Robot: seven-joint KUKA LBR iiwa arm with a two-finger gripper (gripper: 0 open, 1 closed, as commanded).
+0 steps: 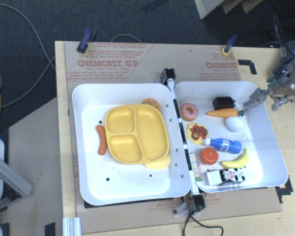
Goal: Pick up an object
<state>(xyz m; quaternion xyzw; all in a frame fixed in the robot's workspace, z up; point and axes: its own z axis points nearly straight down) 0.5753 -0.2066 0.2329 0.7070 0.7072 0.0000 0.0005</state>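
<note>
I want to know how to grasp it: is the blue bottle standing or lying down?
Lying down. The bottle rests on its side in the right bin, white cap pointing left.

The brown cardboard sheet (137, 58) under the two bins carries red printing: "CHEMCAST G.P." reads clearly in large letters on its left part, with lines of smaller red print above and below that are too small to make out. The same red logo (221, 65) appears again on the sheet's right part, partly cut off by the right bin. The blue bottle (225, 144) has a label, but its wording is too small to read.
</note>
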